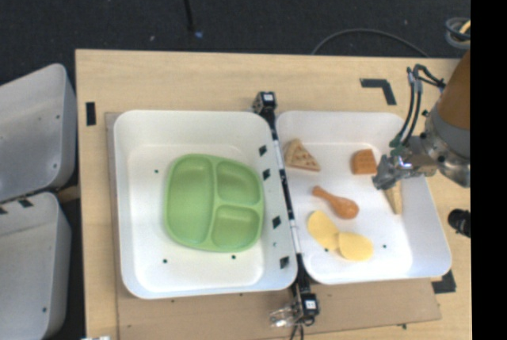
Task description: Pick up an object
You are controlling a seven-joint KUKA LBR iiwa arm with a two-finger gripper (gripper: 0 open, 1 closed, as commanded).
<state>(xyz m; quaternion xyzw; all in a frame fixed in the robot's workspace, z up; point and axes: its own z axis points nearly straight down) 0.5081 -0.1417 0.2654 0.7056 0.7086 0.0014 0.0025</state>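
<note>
The right bin holds several food pieces: a tan wedge, an orange block, a brown drumstick shape, two yellow slices and a pale cone-shaped piece. My gripper hangs at the bin's right side, just right of the orange block and directly above the cone piece's top end. The grey arm with its orange band comes in from the right. Nothing shows between the fingers.
The left bin carries a green divided plate. A black-clipped divider runs between the bins. Cables loop beside the wrist. The wooden bench surrounds both bins.
</note>
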